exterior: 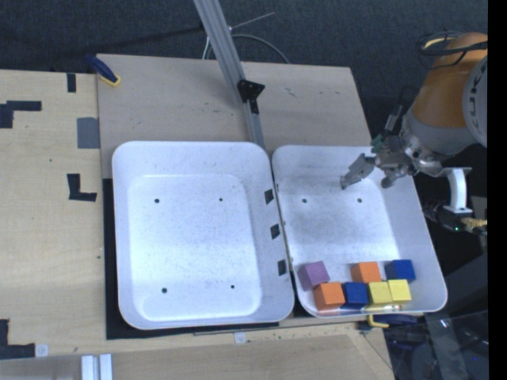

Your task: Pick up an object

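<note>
Several small blocks lie along the near edge of the right bin [317, 165]: a purple block [314, 273], two orange blocks [329, 294] [365, 272], two blue blocks [356, 293] [401, 270] and two yellow blocks [380, 293] [398, 290]. My gripper [367, 176] hangs over the far right part of that bin, well away from the blocks. Its two fingers stand apart, with nothing between them.
The left bin [190, 228] lies beside the right one. A grey metal pole [226, 50] slants across the bench behind the bins, with a black clamp [251, 91]. A blue and yellow tool [103, 70] rests at the bench's far left.
</note>
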Robot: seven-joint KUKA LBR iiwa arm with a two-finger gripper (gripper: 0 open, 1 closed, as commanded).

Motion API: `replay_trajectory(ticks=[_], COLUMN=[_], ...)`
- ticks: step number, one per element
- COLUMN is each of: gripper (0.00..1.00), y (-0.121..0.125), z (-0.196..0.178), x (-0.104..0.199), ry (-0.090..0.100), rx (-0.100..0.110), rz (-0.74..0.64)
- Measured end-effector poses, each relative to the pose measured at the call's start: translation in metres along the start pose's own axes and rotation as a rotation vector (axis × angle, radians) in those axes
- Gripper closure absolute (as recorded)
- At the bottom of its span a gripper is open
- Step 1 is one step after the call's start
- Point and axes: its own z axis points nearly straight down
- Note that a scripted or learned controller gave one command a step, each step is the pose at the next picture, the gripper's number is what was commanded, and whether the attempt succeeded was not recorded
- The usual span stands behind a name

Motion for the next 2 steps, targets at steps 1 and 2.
replay_trajectory(ticks=[1,2], gripper=[0.0,0.0], y=[0.027,0.064], z=[-0.092,0.042], x=[0.031,-0.025], ry=[-0.002,-0.002], rx=[-0.01,0.006], rz=[-0.003,0.003])
